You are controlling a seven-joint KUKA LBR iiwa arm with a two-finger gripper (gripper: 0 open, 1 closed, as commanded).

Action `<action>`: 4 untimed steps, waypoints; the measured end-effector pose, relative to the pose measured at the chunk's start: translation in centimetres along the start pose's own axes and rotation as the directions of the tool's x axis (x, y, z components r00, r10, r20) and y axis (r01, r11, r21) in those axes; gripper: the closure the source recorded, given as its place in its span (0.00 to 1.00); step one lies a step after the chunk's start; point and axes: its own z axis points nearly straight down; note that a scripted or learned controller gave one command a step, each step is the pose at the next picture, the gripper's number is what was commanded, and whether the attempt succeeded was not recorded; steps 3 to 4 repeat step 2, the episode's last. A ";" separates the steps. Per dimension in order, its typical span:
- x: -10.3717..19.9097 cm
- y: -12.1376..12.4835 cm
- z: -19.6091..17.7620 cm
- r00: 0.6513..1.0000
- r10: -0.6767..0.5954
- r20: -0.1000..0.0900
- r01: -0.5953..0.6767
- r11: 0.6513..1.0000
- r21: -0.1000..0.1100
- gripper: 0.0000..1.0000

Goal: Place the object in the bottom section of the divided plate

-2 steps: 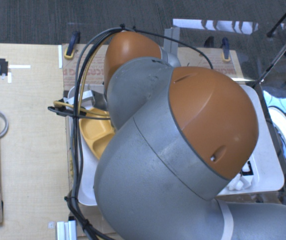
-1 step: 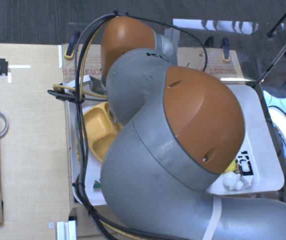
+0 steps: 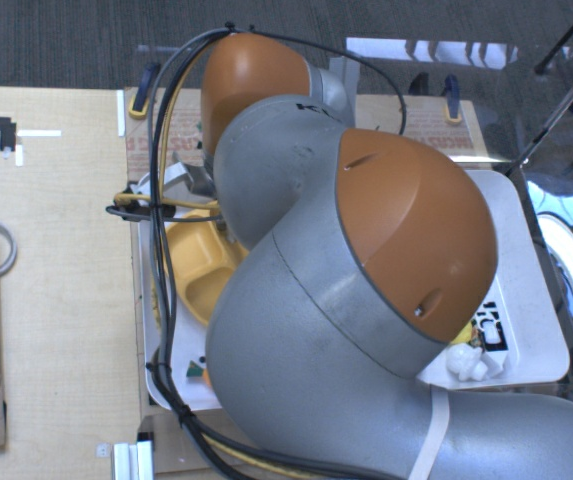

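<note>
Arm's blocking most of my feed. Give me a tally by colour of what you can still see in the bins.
Yellow: 1, the divided plate, partly hidden by the arm.
White: 1, a small lumpy object in the right bin.
Green: 1, a small piece in the left bin, too small to identify.
Total: 3 visible.

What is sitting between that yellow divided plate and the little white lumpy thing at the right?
In the camera view, the big grey and orange robot arm fills the stretch between the yellow divided plate and the small white lumpy object, hiding the bin floor there.
</note>
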 end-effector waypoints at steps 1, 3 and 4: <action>-0.2 0.0 -0.1 0.980 0.197 -0.004 -0.197 0.980 0.003 1.00; -0.2 0.3 -1.1 0.980 0.201 -0.003 -0.201 0.980 0.003 1.00; -0.2 0.3 -1.1 0.980 0.201 -0.003 -0.201 0.980 0.003 1.00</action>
